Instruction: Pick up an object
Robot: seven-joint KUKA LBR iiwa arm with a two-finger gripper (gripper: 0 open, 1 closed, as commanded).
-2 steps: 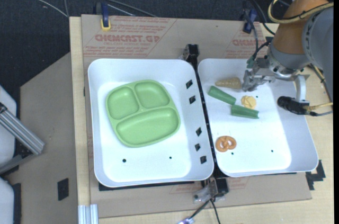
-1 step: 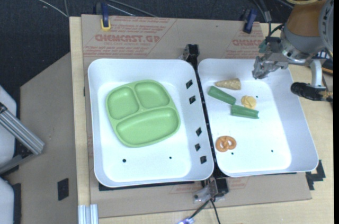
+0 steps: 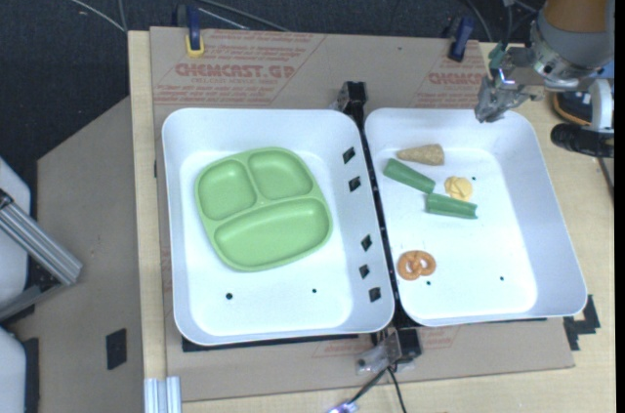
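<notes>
The right bin (image 3: pixel 547 235) holds several small objects. A tan wedge-shaped piece (image 3: pixel 421 153) lies near its back. Two green sticks (image 3: pixel 407 175) (image 3: pixel 451 206) lie in the middle, with a small yellow round piece (image 3: pixel 458 187) between them. A pretzel (image 3: pixel 416 265) sits toward the front left. My gripper (image 3: pixel 491 105) hangs over the bin's back right corner, well above and behind the objects, with nothing visible between its fingers.
The left bin (image 3: pixel 186 265) carries a green divided plate (image 3: pixel 264 207). A black divider with clips (image 3: pixel 363 206) runs between the bins. Blue clamps (image 3: pixel 195 30) (image 3: pixel 460 35) hold the cardboard at the back. Cables cross the dark floor behind.
</notes>
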